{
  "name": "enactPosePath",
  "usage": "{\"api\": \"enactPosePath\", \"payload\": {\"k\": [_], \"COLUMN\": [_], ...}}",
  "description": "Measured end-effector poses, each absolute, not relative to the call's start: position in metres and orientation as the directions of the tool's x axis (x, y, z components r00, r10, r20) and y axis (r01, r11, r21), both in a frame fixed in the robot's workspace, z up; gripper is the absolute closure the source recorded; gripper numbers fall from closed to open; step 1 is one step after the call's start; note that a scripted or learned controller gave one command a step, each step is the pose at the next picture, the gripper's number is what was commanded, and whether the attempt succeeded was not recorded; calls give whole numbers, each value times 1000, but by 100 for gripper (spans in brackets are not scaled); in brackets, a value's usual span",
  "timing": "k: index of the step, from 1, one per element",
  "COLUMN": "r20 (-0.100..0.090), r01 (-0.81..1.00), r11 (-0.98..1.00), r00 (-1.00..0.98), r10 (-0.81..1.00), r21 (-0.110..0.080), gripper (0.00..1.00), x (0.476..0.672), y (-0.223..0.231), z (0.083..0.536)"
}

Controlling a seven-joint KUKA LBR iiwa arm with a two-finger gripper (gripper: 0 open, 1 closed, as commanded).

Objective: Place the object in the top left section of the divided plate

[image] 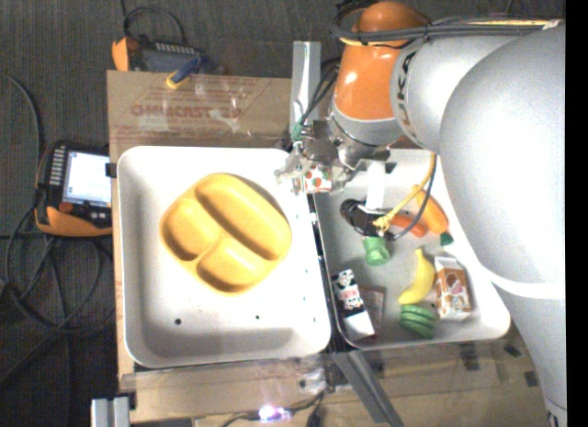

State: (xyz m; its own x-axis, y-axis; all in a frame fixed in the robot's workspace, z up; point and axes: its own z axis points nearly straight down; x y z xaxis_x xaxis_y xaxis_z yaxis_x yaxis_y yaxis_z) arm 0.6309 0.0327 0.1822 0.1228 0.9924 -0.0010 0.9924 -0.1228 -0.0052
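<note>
Holding a small red-and-white thing (315,178) in the fingers (303,170), right over the wall between the bins, near the yellow plate (226,231).

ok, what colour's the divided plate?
Yellow. The plate sits in the left bin; the camera view shows it clearly.

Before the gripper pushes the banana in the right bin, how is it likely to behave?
The banana is curved, so it would probably pivot or rock, not slide straight. Its glossy skin looks like plastic: likely light, stiff and somewhat slippery. Toys crowd around it, so a push may shift them too.
</note>
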Motion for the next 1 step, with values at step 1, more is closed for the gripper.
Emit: {"api": "enactPosePath", "payload": {"k": [1], "r20": [-1], "r01": [998], "r11": [-59], "r00": [59], "r10": [998], "r21": [-4], "gripper": [100], "x": [593], "y": [114], "z": [221]}}
